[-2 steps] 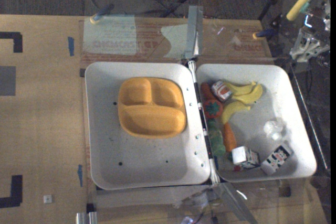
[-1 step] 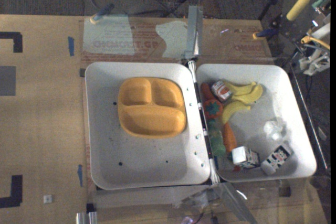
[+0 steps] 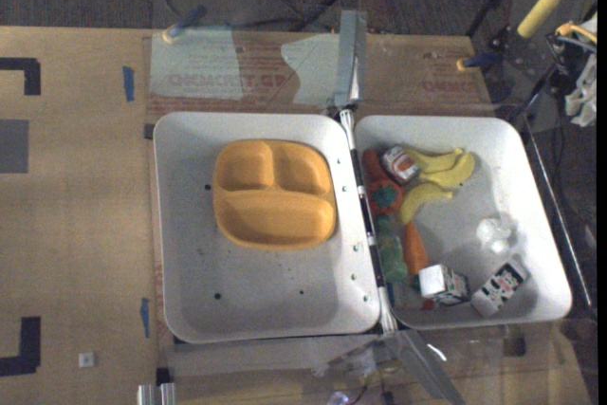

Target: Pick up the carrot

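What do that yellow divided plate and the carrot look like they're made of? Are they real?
The divided plate looks like moulded plastic: one even orange-yellow colour, rounded edges, a soft matte sheen. The carrot seems a toy, probably plastic too, judging by its smooth, uniform orange surface, though it is small here and I can't be sure.

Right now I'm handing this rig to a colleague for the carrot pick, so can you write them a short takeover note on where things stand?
Gripper: at the view's upper right edge, outside the bins; too blurred to read.
Carrot: lying in the right bin, near its left wall, below the bananas and beside a green item. Nothing is touching it from above.
Also in that bin: two small cartons near the front.
Left bin: holds an orange divided plate.
Done: nothing yet; the carrot is not lifted.
Left: reach into the right bin, grasp the carrot, raise it.
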{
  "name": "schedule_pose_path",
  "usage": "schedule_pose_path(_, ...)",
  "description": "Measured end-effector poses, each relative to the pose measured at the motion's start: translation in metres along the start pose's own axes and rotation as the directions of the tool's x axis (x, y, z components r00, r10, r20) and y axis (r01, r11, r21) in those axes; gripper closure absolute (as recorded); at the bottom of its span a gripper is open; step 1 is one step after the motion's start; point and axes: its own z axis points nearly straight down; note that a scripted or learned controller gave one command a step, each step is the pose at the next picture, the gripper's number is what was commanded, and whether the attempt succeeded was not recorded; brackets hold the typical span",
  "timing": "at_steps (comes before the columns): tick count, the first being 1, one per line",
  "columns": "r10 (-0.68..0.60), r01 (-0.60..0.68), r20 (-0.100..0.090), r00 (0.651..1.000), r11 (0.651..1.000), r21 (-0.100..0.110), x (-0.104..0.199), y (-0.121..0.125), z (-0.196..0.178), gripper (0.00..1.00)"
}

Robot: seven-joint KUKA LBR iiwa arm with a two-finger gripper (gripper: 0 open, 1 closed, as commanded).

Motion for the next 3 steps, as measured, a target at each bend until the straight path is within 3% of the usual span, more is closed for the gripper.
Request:
schedule_pose_path(2, 0.0, 0.0, -0.001, 1.0, 1.0, -0.001, 0.017, 0.003, -0.008, 1.0)
schedule_pose_path(3, -0.522, 0.522, -0.001, 0.853, 0.853, -0.003, 0.028, 0.006, -0.088, 1.0)
